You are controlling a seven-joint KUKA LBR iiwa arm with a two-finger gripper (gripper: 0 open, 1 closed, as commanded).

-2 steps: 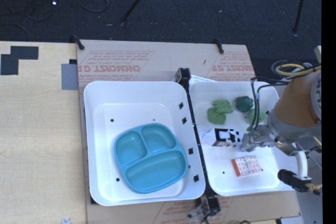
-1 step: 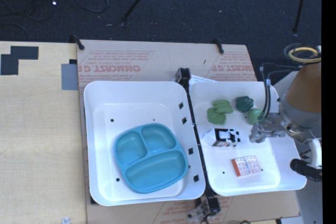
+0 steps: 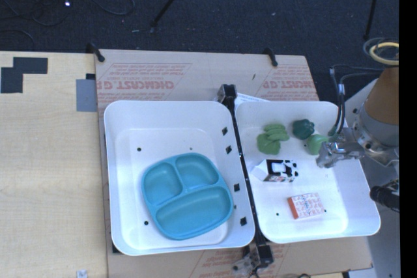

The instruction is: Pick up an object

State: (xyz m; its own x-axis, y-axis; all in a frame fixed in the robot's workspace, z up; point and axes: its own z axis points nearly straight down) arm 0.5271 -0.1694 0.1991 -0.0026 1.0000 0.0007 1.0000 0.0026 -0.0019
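Two shallow white plastic bins sit side by side on a sheet of brown cardboard. The left bin (image 3: 124, 140) holds a single light-blue plastic plate (image 3: 187, 195) with three compartments, lying flat and slightly turned, its compartments bare.

The right bin (image 3: 352, 218) holds several small things. Near its far side lies a light-green leafy toy piece (image 3: 272, 138); just to the right of it are a darker green rounded toy piece (image 3: 302, 128) and a paler green lump (image 3: 316, 143), the last two close together, possibly touching. Near the middle of the bin rests a small black-and-white block (image 3: 281, 170). Closer to the near edge lies a flat orange-and-white patterned card or packet (image 3: 306, 206), well apart from the green pieces.

The grey arm reaches in from the right, and its metal two-finger gripper (image 3: 324, 158) sits over the right side of the right bin, just beside the paler green lump. Whether it is spread, pressed together or pinching anything cannot be told from this view.
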